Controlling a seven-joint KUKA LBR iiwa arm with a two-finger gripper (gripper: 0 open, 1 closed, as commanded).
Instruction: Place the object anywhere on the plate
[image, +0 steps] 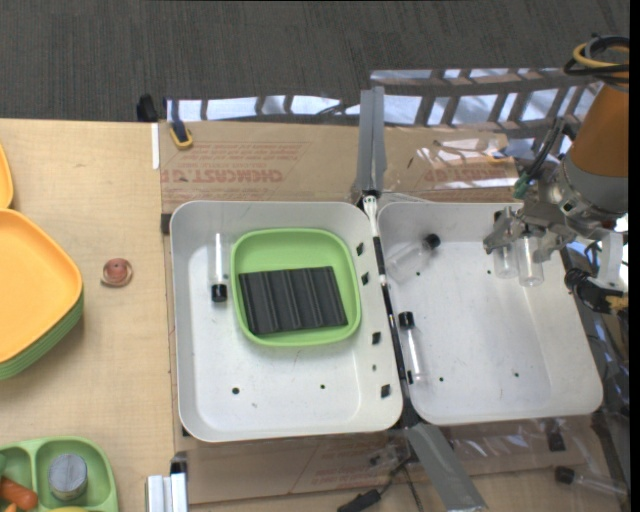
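The dark ribbed slab (297, 300) lies flat on the green plate (290, 240), covering most of the plate's floor and sitting slightly toward its near edge. Its long axis runs from the left rim of the plate toward the right rim, with the right end tipped a little toward the far side, and its grooves cross it the short way. The plate itself rests in the far half of the left bin (280, 400), closer to that bin's right wall than to its left. Just beside the plate's left rim, a white pen (218, 270) lies on the bin floor with its long axis running from far to near and its black cap at the near end. The gripper (520, 258) hangs over the far right corner of the right bin (490, 370), well apart from the plate and the slab; whether it is open or closed cannot be told, and nothing is seen in its grasp. In the right bin, a small black item (431, 241) sits near the far left corner, and a second pen (408, 345) lies along the left wall.
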